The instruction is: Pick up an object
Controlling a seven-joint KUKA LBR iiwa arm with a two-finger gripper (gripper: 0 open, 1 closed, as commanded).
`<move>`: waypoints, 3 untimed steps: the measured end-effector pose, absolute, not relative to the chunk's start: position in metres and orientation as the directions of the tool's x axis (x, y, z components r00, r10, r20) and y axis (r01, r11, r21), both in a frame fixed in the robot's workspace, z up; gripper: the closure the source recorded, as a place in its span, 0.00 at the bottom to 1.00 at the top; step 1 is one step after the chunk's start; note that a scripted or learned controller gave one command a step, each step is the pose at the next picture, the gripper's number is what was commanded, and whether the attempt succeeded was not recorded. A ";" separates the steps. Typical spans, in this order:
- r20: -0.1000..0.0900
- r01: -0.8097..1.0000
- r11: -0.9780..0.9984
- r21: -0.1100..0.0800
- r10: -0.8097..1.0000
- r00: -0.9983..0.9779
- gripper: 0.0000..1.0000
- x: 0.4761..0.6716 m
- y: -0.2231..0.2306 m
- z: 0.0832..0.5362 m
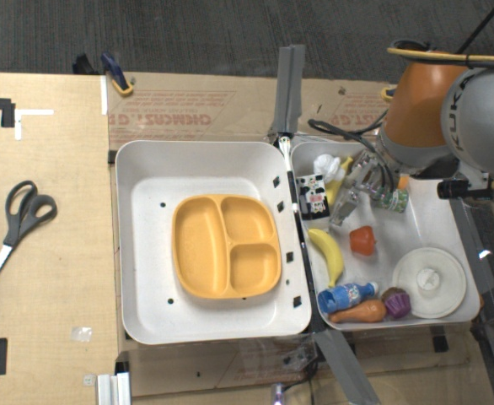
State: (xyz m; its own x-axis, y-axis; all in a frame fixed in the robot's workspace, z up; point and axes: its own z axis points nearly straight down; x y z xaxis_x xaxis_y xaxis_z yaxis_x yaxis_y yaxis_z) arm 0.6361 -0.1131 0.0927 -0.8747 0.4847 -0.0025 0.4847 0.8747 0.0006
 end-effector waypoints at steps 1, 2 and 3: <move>-0.007 0.458 0.889 0.001 0.458 -0.889 0.00 0.628 -0.179 0.094; -0.008 0.318 0.948 0.000 0.318 -0.948 0.00 0.649 -0.223 0.264; -0.005 0.119 0.993 0.000 0.119 -0.993 0.00 0.628 -0.222 0.146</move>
